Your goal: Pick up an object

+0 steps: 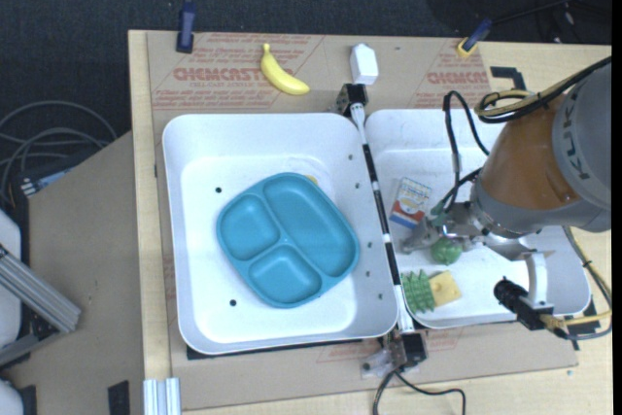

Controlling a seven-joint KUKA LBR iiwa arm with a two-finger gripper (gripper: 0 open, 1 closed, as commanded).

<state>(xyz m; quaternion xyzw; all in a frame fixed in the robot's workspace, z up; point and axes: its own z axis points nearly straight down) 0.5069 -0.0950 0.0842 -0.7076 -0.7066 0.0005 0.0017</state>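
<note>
Right now the hand (434, 236) is down in the right bin (573, 282), poised at a small green object (446, 251); whether it grips cannot be told. Just beside lie a card packet (409, 201), a spiky green toy (417, 290) and a yellow block (444, 288), so the grasp may slip or snag a neighbour

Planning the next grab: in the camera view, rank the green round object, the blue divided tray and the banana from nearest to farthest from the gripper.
1. Green round object, right bin, right at the gripper.
2. Blue divided tray, left bin, across the divider.
3. Banana, on the board above the left bin.
</note>
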